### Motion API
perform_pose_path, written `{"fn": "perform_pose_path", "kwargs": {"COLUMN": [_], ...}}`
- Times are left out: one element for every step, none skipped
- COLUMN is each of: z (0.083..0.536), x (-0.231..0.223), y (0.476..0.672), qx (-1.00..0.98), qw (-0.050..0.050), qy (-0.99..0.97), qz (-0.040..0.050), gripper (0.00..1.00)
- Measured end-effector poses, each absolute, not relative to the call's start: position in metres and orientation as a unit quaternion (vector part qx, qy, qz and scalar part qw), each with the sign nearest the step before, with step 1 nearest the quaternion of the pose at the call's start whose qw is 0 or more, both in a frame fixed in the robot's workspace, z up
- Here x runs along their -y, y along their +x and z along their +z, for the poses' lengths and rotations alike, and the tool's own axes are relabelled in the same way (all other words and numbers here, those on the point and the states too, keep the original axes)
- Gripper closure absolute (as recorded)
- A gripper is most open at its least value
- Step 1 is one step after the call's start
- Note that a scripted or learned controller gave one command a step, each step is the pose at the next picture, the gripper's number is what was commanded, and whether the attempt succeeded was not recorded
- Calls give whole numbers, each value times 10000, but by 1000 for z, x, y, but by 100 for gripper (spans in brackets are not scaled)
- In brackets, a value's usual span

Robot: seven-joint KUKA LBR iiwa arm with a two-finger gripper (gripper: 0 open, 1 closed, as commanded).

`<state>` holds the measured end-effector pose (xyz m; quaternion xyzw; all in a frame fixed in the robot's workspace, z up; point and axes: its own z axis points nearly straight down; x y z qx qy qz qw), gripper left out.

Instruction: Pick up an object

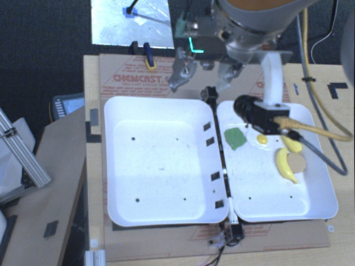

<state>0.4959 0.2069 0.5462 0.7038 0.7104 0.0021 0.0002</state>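
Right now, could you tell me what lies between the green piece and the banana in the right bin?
In the camera view, a small yellow round piece lies between the green piece and the banana, on the right bin's white floor.

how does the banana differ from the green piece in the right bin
The banana is yellow, long and curved; the green piece is flat and roughly square. The banana lies toward the bin's right side, touching a tan round thing; the green piece lies near the left wall by the divider, with nothing touching it. Both lie loose on the floor of the right bin, and the claw is above the bins' far edge, over neither.
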Motion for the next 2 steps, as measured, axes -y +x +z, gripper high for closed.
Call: {"fn": "perform_pose_path", "kwargs": {"z": [558,557], "x": [-207,-207], "y": [496,496], "qx": [-7117,-7121], "qw": [6,4], "qy": [7025,7021], "qz": [37,33], "gripper": [100,0]}}
